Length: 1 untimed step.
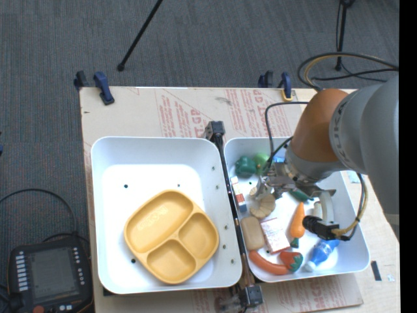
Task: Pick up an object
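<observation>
The right bin (352,256) holds several toy foods. Among them are a green piece (246,166), a tan round piece (263,206), an orange carrot (297,222), a beige loaf (252,233) and a white packet with red print (275,233). A red sausage (267,263), a red and green pepper (292,259) and a blue and white bottle (320,255) lie along the bin's front. My gripper (268,185) reaches down into the bin's upper left part, just above the tan piece and right of the green piece. The wrist hides what lies under it.
The left bin (107,155) carries a yellow divided plate (171,236). A black divider (228,194) runs between the bins. Cables (355,207) loop from the arm over the right bin. A handheld control pad (45,272) sits at the lower left, off the bench.
</observation>
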Tool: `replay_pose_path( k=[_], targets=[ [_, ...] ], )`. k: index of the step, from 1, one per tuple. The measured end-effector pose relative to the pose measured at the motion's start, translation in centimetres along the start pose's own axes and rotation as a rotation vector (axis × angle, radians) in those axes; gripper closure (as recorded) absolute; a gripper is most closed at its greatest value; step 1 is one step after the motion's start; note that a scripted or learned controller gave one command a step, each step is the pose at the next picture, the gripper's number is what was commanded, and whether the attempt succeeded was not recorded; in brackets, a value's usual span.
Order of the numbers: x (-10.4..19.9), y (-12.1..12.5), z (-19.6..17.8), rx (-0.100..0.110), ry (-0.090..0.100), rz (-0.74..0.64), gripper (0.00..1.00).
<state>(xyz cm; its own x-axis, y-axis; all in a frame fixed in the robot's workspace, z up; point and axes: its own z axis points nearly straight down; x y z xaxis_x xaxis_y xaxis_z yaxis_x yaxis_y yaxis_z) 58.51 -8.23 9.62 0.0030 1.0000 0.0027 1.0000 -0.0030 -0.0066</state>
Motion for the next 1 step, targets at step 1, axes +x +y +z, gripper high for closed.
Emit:
replay_pose_path(
  k=[1],
  targets=[
    [5.33, -3.15, -9.07, -0.004, -0.001, -0.007, 1.00]
  ],
)
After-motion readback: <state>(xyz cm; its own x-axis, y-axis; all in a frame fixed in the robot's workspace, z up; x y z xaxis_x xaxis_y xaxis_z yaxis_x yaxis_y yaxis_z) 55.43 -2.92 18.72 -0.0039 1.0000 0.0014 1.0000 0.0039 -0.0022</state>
